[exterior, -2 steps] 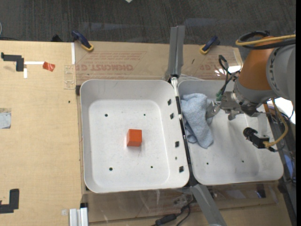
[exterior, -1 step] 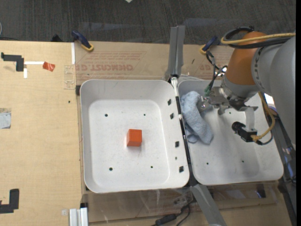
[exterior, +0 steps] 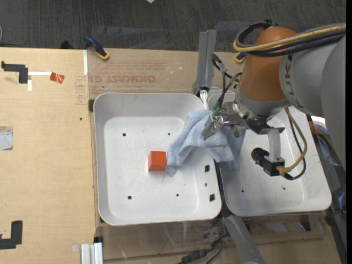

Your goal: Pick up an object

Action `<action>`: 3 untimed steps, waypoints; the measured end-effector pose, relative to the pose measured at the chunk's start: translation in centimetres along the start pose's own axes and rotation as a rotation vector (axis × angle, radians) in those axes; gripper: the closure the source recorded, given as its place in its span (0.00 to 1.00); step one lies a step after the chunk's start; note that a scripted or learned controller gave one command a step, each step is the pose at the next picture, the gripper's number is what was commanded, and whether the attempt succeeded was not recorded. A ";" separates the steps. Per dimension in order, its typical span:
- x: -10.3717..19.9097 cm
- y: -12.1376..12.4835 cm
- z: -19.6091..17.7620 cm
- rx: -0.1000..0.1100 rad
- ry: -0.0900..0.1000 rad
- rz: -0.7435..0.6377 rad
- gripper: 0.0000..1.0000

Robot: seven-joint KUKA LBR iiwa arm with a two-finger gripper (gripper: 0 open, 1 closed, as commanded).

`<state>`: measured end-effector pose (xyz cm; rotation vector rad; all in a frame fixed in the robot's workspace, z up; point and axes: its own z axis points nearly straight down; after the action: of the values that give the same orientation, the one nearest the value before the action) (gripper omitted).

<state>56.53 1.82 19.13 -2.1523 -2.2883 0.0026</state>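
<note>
Camera view: claw (exterior: pixel 212 126) over divide between two bins, closed on upper part of blue cloth (exterior: pixel 190 142). Cloth drapes from claw into left bin (exterior: pixel 107 164), lower end touching orange block (exterior: pixel 157 161).

Faint mirrored red lettering, roughly "CHEMCAST GP", on the brown cardboard sheet (exterior: pixel 144 73).

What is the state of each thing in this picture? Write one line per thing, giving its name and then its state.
gripper: low over the seam between the bins, fingers shut on the blue cloth
blue cloth: crumpled, draped across the seam, pinched at its top
orange block: resting flat in the left bin, touching the cloth's lower edge
left bin: holds the block and most of the cloth
right bin: under the arm
</note>
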 end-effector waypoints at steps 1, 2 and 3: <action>7.7 -3.7 -2.3 0.002 0.000 0.031 0.00; 10.7 -6.7 10.0 0.001 0.000 -0.320 0.00; 14.3 -8.0 10.1 0.002 0.000 -0.249 0.00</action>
<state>47.70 15.62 9.07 -1.8503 -2.5368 0.0047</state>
